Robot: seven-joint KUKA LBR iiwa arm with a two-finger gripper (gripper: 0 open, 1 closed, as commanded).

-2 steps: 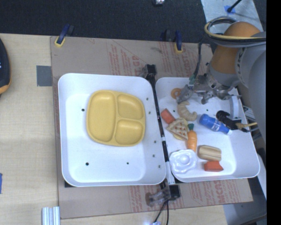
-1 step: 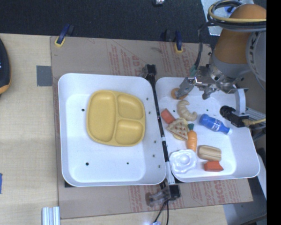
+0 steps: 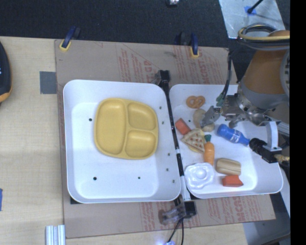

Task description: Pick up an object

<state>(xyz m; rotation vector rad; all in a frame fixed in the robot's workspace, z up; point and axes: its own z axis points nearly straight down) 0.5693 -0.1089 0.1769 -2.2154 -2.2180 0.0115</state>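
Plastic toy food lies scattered in the right-hand white bin [image 3: 268, 185], a shallow, smooth tray with rounded corners, and the end effector [image 3: 218, 115] hangs low over its upper middle. Whether it is spread or pressed together, I cannot tell; grey metal parts blur together there. Nothing shows between them.

Just beside the end effector, toward the bin's far wall, sits a brown pretzel [image 3: 195, 102] with looped holes. Touching or nearly under its tip is a pale, rounded beige piece [image 3: 199, 117]. To its near-right lies a glossy blue bottle [image 3: 232, 135] on its side, with a white cap end. Below the end effector are a waffle-textured tan wedge [image 3: 195, 140], an orange carrot [image 3: 208, 152] with a green tip, and a red sausage-like piece [image 3: 182, 126] near the divider. Further toward the near wall rest a white fried egg [image 3: 199, 173] with a raised centre, a tan bread roll [image 3: 228, 166], and a flat red-orange piece [image 3: 232, 181].

The arm's bulky grey body with its orange band [image 3: 262, 75] overhangs the bin's right part, and a black cable runs down beside it.

Well apart, across the divider, the left bin [image 3: 81, 182] holds 1 matte yellow plate [image 3: 126, 128] with 3 compartments. Both bins sit on brown cardboard [image 3: 117, 57] clamped to the wooden tabletop [image 3: 20, 152].
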